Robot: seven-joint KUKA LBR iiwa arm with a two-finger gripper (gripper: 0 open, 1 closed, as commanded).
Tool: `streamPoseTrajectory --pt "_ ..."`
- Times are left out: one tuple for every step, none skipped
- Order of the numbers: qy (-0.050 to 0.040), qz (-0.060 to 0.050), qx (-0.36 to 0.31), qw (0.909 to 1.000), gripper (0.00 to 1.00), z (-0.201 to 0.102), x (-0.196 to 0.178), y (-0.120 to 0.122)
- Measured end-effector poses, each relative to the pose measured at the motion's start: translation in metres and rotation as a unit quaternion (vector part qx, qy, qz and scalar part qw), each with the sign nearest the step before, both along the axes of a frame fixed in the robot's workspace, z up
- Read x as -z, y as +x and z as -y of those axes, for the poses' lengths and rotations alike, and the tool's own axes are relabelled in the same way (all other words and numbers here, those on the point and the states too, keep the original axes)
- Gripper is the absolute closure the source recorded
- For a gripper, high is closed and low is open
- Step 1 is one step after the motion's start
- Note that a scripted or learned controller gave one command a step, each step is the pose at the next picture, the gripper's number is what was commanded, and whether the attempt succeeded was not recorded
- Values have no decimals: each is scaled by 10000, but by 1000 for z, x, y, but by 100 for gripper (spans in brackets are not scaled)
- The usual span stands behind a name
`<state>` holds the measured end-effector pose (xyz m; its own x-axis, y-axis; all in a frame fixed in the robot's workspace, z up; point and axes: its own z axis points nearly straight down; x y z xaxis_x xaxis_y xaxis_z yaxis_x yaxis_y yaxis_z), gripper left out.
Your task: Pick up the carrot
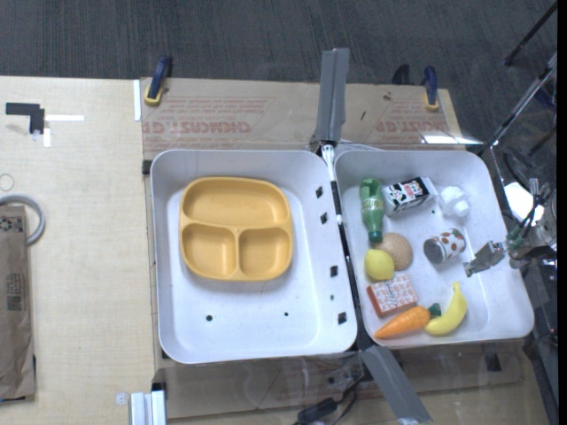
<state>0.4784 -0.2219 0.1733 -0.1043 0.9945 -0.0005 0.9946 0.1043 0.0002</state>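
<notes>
Orange carrot (401, 321) near front edge of right bin (499, 189), long axis roughly along that edge, green top just beside banana (448, 312), red carton (391, 293) touching behind. Gripper (489, 258) at right rim, well apart: carrot toward front-left. Jaw opening: cannot tell; nothing visibly held.

Dark carpet floor (230, 16), light wood bench (71, 237).
</notes>
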Motion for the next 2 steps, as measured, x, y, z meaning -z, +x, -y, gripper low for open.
streamPoseTrajectory --pt "0 2 -1 10000 0 0 0 0" --pt "0 1 -1 10000 0 0 0 0"
